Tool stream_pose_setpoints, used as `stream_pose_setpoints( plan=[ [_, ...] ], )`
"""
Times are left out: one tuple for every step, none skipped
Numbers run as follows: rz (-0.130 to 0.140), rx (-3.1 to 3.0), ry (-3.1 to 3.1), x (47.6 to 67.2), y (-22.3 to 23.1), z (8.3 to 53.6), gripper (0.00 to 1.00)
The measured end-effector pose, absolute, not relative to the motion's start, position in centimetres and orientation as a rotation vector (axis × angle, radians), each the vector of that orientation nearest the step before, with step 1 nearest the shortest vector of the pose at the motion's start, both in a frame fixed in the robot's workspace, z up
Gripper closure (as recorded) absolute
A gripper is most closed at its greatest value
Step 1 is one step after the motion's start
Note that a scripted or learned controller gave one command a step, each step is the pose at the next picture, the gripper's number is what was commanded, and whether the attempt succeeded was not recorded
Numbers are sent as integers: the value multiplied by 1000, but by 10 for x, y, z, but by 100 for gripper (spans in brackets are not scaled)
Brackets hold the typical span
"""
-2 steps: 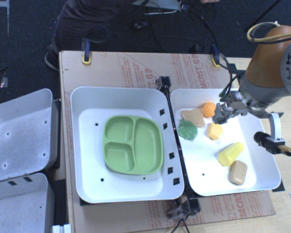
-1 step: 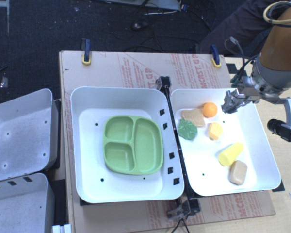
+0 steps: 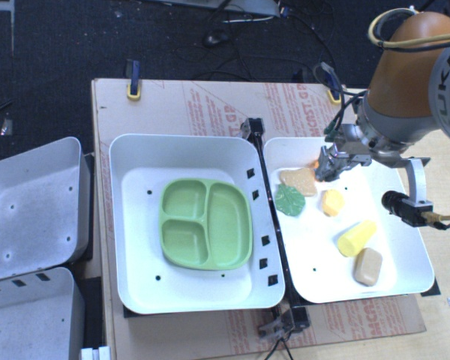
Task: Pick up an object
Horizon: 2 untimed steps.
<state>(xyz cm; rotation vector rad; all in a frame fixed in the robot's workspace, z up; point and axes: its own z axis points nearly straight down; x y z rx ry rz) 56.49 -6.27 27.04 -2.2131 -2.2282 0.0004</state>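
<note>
In the right bin point(image 3: 405, 265) lie several small things: a tan bread-like piece point(image 3: 296, 181), a green leafy piece point(image 3: 290, 199), a small yellow block point(image 3: 331, 202), a yellow cylinder point(image 3: 357, 238) and a beige oval piece point(image 3: 367, 266). My gripper point(image 3: 328, 166) hangs low over the bin's back left part, just right of the tan piece and above the yellow block. A bit of orange shows beside its tip at the tan piece's edge.
The left bin point(image 3: 127, 201) holds a green divided tray point(image 3: 206, 223). A black clip bar point(image 3: 264, 201) runs between the two bins. Grey lids point(image 3: 30, 201) lie off the bench to the left. Clamps point(image 3: 133, 79) sit at the board's back edge.
</note>
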Motion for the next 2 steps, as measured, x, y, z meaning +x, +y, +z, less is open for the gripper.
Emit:
stream_pose_setpoints(
  plan=[
    [2,-2215,-2225,545,-23,256,100],
    [2,-2215,-2226,537,21,244,100]
  ],
)
